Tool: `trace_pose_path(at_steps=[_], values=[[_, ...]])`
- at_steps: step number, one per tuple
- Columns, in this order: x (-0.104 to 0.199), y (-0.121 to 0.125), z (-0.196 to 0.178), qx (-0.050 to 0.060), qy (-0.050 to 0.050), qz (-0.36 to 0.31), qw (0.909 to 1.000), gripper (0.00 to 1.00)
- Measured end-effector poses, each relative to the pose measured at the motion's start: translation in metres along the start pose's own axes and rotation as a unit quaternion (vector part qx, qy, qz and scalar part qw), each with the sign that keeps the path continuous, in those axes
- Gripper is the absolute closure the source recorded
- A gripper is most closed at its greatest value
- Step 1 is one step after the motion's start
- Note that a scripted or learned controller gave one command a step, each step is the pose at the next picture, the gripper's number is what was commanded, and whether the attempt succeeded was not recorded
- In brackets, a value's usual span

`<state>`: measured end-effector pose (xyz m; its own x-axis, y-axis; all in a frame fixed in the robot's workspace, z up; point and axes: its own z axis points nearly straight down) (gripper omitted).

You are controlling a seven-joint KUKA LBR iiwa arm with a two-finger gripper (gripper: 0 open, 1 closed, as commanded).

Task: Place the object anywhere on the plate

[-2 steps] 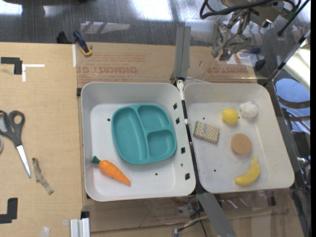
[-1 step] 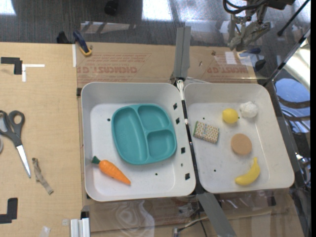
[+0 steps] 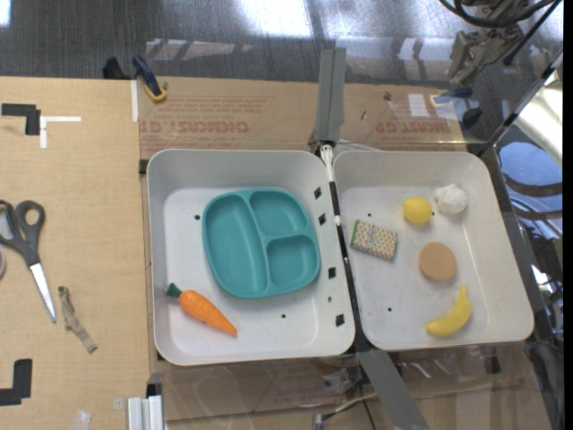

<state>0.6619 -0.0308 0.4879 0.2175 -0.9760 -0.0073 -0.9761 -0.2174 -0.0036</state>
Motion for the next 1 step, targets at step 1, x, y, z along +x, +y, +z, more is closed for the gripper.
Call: trace_pose_path(at_steps=[1], values=[[0.0272,0.0061,0.0011,-0.001,-0.001,-0.195,0.9807,1.0]])
